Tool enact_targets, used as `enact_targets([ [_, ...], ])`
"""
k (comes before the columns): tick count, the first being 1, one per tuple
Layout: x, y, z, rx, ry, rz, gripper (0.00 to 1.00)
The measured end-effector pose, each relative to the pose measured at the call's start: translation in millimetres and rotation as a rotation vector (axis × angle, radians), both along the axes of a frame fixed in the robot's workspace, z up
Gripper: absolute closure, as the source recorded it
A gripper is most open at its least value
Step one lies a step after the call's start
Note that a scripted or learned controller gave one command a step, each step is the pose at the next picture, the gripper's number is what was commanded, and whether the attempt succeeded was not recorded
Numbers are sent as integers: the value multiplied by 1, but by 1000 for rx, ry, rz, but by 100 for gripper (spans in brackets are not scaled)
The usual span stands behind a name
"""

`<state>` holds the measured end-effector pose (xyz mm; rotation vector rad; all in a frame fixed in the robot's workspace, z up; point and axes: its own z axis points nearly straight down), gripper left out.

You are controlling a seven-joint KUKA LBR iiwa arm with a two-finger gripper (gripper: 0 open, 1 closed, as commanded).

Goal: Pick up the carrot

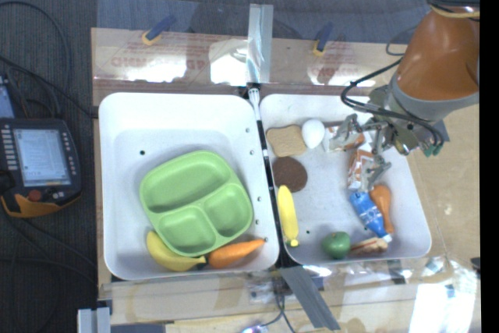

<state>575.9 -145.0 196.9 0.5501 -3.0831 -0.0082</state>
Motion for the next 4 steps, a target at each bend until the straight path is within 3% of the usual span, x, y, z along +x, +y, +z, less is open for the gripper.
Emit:
enact_targets([
  [1, -44, -58, -88, -2, -6, -178, 0],
  [2, 12, 41, -17, -1, -20, -210, 0],
  [3, -63, 33, -47, -4, -9, -91, 0],
  [4, -61, 34, -36, -5, -14, -89, 100],
])
